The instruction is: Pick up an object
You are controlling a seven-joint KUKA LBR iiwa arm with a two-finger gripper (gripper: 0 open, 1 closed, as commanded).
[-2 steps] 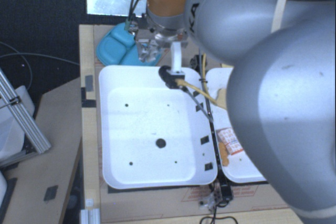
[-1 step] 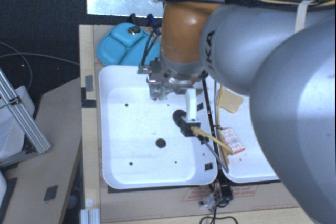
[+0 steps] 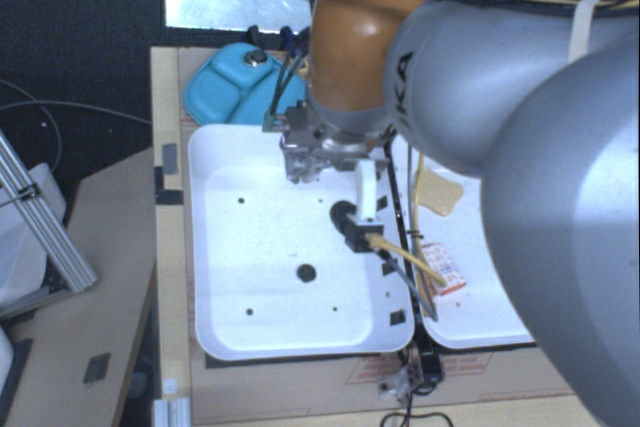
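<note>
The tabletop (image 3: 168, 245) shows as a tan strip along the left bin's (image 3: 230, 245) outer side. Behind that bin's far left corner sits a blue plastic thing (image 3: 232, 85), lying close against the rim. Low on the bin's floor, a little right of its middle, lies a small black round piece (image 3: 306, 273), alone and well apart from the walls.

The claw (image 3: 306, 171) hangs over the bin's far right part, pointing straight down, well apart from the black piece and nearer the back wall. Whether it is apart or together I cannot tell from here, and I see nothing held in it. Above it the orange band (image 3: 350, 35) stands upright, and the thick grey arm (image 3: 500, 85) sweeps away to the right.

Past the left bin's right wall, in the right bin (image 3: 480, 325), a tan piece (image 3: 438, 191) lies flat, with a red-printed card (image 3: 441, 267) nearer the front.
</note>
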